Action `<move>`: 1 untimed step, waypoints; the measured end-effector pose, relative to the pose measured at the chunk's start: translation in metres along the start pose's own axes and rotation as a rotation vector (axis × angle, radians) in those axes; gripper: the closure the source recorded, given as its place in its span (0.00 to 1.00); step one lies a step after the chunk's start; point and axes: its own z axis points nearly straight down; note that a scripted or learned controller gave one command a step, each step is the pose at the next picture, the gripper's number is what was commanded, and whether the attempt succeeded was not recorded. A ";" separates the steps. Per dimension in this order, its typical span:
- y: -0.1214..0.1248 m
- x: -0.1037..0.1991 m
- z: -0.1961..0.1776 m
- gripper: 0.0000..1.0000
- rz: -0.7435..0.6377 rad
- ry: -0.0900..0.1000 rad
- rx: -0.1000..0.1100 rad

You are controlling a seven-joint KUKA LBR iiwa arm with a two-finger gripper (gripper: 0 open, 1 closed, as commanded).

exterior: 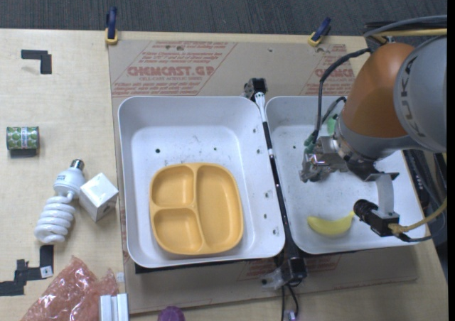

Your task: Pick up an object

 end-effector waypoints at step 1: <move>0.048 -0.070 0.034 1.00 0.000 -0.001 0.001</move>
